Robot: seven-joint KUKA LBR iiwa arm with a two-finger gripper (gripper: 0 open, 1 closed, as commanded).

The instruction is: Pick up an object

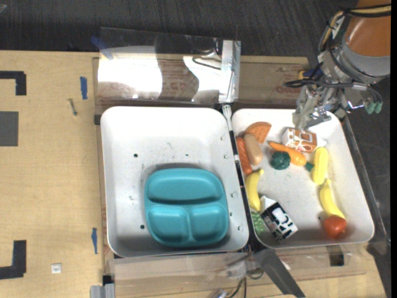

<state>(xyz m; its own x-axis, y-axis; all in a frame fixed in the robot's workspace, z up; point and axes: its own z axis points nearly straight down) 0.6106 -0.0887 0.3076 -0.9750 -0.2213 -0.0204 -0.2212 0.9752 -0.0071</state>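
My gripper hangs over the back of the right bin, just above a small white and orange carton. Nothing shows between it and the carton. Next to the carton lie an orange carrot and a dark green broccoli piece. A yellow banana lies to the carton's right, with a second banana and a red tomato nearer the front. By the bin's left wall are an orange wedge, a sausage and another yellow piece.
A black and white box sits at the right bin's front left. The left bin holds a teal divided tray. A clear plastic sheet lies behind the bins. Cables hang by the arm's wrist.
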